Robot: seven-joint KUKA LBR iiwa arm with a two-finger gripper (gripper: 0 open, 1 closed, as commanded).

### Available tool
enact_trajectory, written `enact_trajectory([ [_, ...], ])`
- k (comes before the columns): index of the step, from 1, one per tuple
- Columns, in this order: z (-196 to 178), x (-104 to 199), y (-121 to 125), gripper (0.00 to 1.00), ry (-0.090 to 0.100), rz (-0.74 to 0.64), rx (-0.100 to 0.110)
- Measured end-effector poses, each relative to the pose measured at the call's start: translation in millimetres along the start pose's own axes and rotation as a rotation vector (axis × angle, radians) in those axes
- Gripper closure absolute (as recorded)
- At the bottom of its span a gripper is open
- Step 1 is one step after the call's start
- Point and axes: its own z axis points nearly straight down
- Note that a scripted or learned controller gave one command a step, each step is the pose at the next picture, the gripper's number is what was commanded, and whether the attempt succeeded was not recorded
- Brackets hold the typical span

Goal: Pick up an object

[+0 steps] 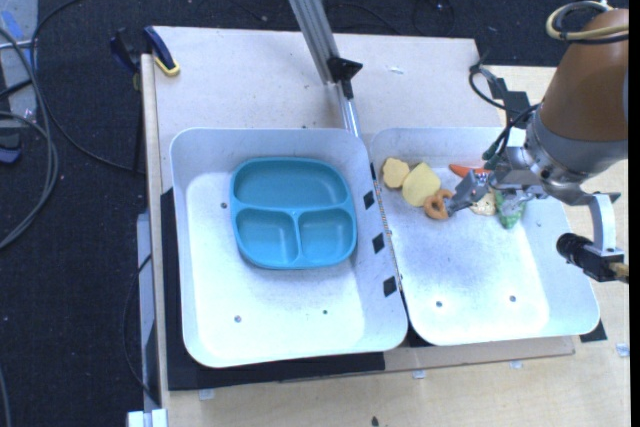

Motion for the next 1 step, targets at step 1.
enact_trajectory([
  [1, 63.8, 0.1, 2.8, 0.00, 0.000, 0.000, 0.001],
])
